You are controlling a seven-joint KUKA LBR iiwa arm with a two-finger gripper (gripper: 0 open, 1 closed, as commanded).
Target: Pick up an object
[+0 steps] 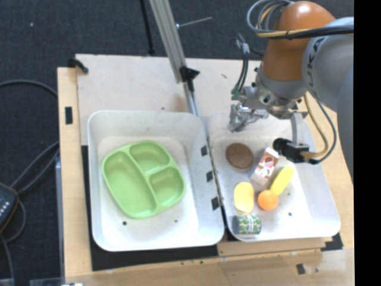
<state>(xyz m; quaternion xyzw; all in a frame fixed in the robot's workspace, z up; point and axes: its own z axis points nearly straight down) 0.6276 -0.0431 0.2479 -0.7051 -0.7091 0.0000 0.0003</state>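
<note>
- The claw [241,119] hangs over the far end of the right-hand bin [309,216], nothing between its fingers; whether they are spread or closed I cannot tell.
- Just below it in the view lies a brown round disc [239,155].
- Further below and to the right: a small carton [265,165], a yellow banana-like piece [281,179], an orange ball [268,201], a yellow block [243,196], a green patterned cup [249,223].
- Well to the left, a green divided plate [143,177] sits in the left-hand bin [104,124].

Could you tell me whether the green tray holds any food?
No, the green tray sits alone in the left bin; the items lie in the right bin.
</note>
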